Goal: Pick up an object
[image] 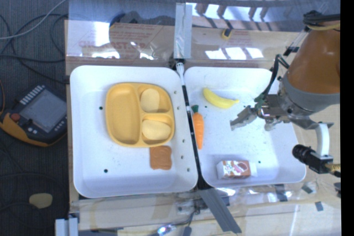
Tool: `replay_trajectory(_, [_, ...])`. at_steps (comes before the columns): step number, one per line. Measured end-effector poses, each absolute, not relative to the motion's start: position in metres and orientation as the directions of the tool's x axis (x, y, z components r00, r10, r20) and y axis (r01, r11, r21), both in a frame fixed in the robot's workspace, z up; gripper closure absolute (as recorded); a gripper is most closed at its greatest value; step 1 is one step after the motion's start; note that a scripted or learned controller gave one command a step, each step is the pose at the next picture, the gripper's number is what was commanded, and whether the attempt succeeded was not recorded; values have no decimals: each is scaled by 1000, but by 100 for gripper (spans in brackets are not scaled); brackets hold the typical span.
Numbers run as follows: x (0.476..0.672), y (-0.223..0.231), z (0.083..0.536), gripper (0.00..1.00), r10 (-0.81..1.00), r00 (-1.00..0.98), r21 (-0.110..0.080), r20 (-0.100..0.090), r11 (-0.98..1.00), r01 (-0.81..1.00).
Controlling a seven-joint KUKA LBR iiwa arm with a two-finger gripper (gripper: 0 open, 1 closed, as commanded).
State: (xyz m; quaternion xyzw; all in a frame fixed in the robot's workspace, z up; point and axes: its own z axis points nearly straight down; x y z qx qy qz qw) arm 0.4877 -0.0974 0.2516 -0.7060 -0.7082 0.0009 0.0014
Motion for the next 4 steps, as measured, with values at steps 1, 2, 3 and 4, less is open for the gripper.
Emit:
replay_trajectory(1, [485,-98,297,0,1000,-12,-2,0,12,1000])
replay_trajectory(2, [533,-62,218,0,993,119,-4,-1,-119,993])
replay_trajectory(3, [588,-110,205,0,992,125,-4,-1,-125,992])
replay_trajectory(4, [644,-101,106,0,1000,-12,-4,-1,12,1000])
